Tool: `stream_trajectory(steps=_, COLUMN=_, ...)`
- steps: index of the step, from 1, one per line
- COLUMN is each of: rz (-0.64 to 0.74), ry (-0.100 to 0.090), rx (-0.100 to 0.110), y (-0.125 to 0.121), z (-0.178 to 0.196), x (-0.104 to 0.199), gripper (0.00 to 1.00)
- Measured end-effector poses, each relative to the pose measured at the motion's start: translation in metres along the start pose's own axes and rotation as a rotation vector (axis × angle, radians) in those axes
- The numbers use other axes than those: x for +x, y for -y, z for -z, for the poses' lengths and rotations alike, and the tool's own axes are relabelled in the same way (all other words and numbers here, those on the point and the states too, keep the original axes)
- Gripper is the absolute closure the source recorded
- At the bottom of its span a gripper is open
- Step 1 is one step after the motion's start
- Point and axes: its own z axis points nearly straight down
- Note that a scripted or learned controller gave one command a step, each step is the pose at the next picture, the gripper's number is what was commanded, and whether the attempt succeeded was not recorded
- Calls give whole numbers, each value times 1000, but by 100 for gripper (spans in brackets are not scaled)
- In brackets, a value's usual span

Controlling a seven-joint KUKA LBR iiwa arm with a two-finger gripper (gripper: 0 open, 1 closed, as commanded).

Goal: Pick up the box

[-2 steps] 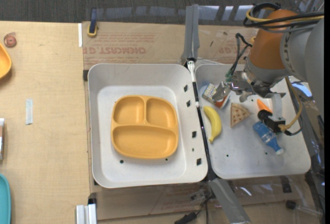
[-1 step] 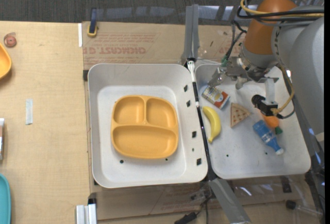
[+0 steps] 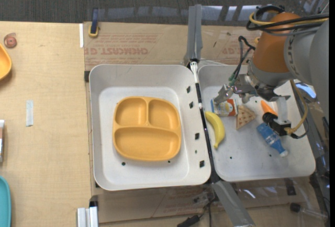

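Observation:
The box (image 3: 224, 108), a small white carton with orange and blue print, lies in the right bin (image 3: 261, 163) near its left wall, just above the banana. My gripper (image 3: 233, 96) hangs low over the box's far right edge, between the box and the toast. It looks open, and nothing shows between its fingers. The arm's orange band (image 3: 272, 50) rises behind it, hiding the bin's far right corner.
A yellow banana (image 3: 216, 127) lies beside the divider. A triangular toast piece (image 3: 244, 116), an orange carrot (image 3: 268, 108) and a blue bottle (image 3: 271, 138) lie to the right of the box. The left bin (image 3: 104, 168) holds an orange divided plate (image 3: 147, 128).

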Motion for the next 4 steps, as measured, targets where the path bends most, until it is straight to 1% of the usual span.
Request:
stream_trajectory(steps=1, rz=-45, ry=-1, rx=-3, y=19, z=0, x=-2, gripper=0)
stream_trajectory(steps=2, rz=-44, ry=1, rx=-4, y=25, z=0, x=0, gripper=0)
stream_trajectory(steps=3, rz=-104, ry=0, rx=-4, y=44, z=0, x=0, gripper=0)
stream_trajectory(steps=4, rz=-108, ry=1, rx=-6, y=44, z=11, x=-2, gripper=100)
